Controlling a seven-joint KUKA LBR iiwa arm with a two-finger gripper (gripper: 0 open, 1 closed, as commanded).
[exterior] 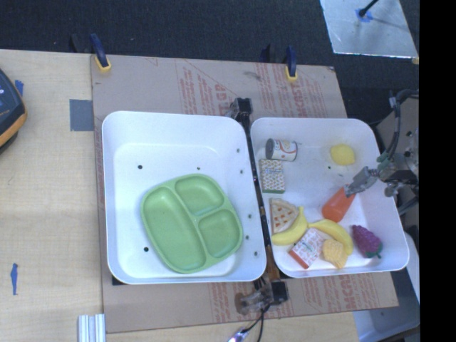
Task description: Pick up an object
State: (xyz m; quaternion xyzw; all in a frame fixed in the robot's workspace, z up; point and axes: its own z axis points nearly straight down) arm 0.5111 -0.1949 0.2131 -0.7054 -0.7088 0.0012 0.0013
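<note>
The right white bin (313,130) holds several small toy foods. An orange carrot-like piece (338,206) lies tilted near the bin's right side. My gripper (360,182) reaches in from the right edge, its tip just above and to the right of the orange piece's upper end. Nothing shows as held. Around it lie a yellow lemon (343,154), a small can on its side (281,149), a patterned box (271,176), a pizza slice (282,213), a banana (313,230), a red-and-white packet (308,248), a yellow wedge (335,252) and purple grapes (366,240).
The left white bin (121,130) holds a green divided plate (190,222). Blue clamps (100,52) pin the cardboard sheet at the back. A yellow-and-black device (8,112) sits at the far left. The arm's wrist and cables (400,166) crowd the right bin's right wall.
</note>
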